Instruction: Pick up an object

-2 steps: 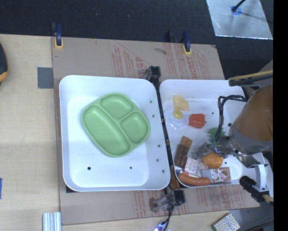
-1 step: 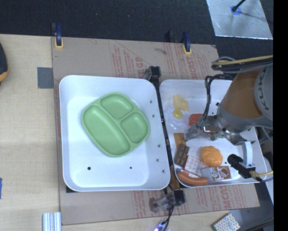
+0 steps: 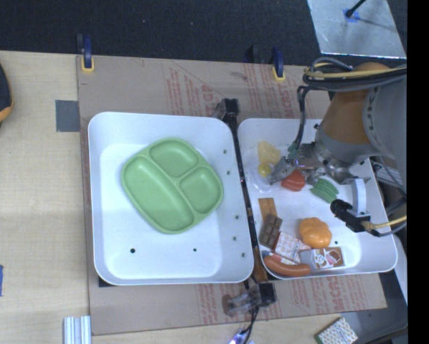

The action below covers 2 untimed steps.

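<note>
The grey arm point(image 3: 358, 117) with its orange band reaches in over the right bin point(image 3: 387, 264), and its gripper point(image 3: 286, 169) hangs low over the upper left part of that bin. The jaws point toward the divide between the two bins; whether they are spread or pressed together I cannot tell, since the tips blur into the items beneath them. A small red tomato-like toy point(image 3: 293, 182) lies right at the gripper tip, touching or nearly touching it, but it does not clearly sit between the jaws. Just left of the gripper is a pale yellow toy point(image 3: 267, 152), and just right of the red toy lies a green leafy piece point(image 3: 324, 189).

Below the gripper, toward the near side of the right bin, lie a brown chocolate bar point(image 3: 270, 229), an orange toy fruit point(image 3: 314, 231), a hot dog point(image 3: 285, 266) and a small printed carton point(image 3: 328, 258).

The left bin point(image 3: 107, 256) holds a green divided plate point(image 3: 173, 185). Both bins rest on cardboard on the counter point(image 3: 35, 213).
</note>
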{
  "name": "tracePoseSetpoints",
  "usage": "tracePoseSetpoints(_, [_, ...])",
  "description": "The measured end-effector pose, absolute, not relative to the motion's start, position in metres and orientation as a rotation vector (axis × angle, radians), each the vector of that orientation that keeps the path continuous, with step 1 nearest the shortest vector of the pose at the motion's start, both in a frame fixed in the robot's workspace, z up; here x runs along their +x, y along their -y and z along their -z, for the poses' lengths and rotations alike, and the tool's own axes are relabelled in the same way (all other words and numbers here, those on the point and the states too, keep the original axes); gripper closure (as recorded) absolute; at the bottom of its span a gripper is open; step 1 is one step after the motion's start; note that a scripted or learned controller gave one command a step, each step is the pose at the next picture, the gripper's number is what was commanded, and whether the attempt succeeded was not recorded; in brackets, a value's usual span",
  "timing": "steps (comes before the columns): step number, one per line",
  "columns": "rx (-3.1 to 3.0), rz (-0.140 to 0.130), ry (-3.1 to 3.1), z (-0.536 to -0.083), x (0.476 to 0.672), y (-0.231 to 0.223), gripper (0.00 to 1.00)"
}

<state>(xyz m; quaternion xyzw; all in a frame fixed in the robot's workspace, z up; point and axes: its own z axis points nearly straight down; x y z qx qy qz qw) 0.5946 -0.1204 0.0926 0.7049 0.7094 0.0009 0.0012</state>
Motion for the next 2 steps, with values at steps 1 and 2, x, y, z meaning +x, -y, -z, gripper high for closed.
tracePoseSetpoints(1, [2.218,0.004,-2.23,-0.102,0.591,0.122,1.0])
tracePoseSetpoints(2, [2.21,-0.007,-2.232,-0.197,0.567,0.049,1.0])
